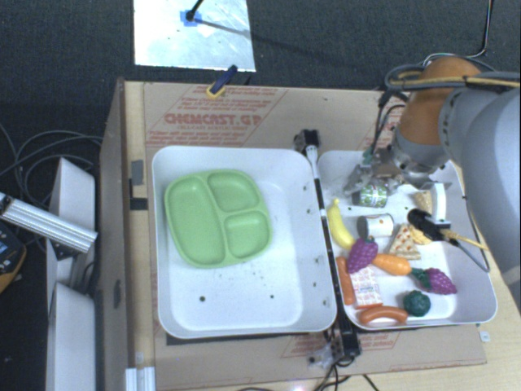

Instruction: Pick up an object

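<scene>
My gripper (371, 177) reaches down into the far part of the right bin (480, 300), below the grey arm's orange band. It hovers over or touches a small green and silver can (374, 195); nothing is visibly lifted. Toy foods lie in front of it in the same bin: a yellow banana (339, 225), a purple eggplant-like piece (362, 253), an orange carrot (392, 263), purple grapes (440, 281), a green broccoli (417, 302), a red sausage (381, 316), a red and white packet (366, 285) and a waffle wedge (404, 240).
The left bin (187, 316) holds a green divided plate (216, 217). A ridge with a black clip (308, 141) separates the bins. Both rest on a cardboard sheet (212, 112). A silver sheet (194, 23) lies on the floor beyond.
</scene>
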Action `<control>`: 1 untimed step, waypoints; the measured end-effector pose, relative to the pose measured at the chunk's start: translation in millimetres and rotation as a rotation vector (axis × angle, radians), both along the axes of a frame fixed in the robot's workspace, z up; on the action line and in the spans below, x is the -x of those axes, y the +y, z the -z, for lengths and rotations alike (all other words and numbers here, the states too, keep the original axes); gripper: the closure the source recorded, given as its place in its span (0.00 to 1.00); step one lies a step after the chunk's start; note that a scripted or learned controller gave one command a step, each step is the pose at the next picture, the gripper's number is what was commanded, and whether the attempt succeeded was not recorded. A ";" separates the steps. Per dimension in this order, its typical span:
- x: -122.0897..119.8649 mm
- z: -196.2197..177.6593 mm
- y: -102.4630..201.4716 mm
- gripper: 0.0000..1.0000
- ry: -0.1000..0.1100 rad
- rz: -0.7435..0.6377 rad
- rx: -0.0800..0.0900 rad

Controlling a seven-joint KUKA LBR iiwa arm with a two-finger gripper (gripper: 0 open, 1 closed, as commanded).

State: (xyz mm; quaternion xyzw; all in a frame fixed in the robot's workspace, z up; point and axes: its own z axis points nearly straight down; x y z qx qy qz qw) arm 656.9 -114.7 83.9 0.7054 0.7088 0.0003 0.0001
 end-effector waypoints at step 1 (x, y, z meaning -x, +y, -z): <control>-2.6 -13.6 -0.3 1.00 -0.009 -0.003 0.002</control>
